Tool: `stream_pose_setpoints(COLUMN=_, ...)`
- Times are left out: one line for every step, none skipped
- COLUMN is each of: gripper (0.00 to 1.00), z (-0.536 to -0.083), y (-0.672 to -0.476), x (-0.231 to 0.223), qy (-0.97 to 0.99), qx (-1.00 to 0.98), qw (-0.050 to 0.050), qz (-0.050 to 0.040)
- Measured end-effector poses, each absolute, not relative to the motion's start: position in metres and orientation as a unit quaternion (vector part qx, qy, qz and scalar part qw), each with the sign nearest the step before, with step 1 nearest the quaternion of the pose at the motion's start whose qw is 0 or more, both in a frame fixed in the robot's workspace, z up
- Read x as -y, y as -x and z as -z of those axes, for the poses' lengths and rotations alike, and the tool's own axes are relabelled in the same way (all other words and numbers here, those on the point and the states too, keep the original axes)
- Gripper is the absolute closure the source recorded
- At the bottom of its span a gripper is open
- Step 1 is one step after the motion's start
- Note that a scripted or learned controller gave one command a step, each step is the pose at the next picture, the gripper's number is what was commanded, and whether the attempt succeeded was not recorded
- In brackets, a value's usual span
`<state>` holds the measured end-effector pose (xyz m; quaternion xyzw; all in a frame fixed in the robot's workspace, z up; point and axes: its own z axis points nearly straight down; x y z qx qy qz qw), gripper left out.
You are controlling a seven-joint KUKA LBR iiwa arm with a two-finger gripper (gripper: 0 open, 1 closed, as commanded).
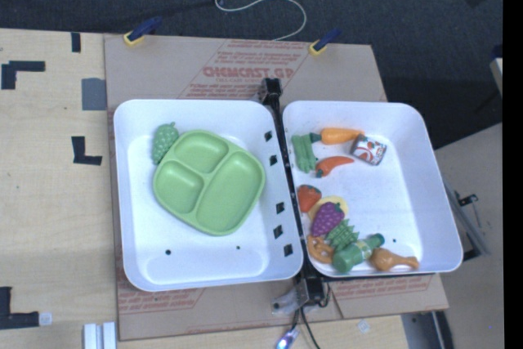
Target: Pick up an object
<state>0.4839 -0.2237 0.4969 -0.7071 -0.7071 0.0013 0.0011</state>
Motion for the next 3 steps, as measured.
stream_pose_setpoints(gripper=1.0, z=-0.481, y=-0.484, x=0.224, qy=0.707, qx=0.707, qw=0.0, qz=-0.0009)
stream_pose_setpoints(gripper=1.0, z=-0.464, y=-0.484, x=0.223, qy=0.707, qx=0.707, qw=0.0, qz=-0.0009)
stream_pose_setpoints(gripper=1.0, z=-0.44, y=-0.484, x=0.223, qy=0.707, qx=0.707, qw=0.001, qz=-0.0011)
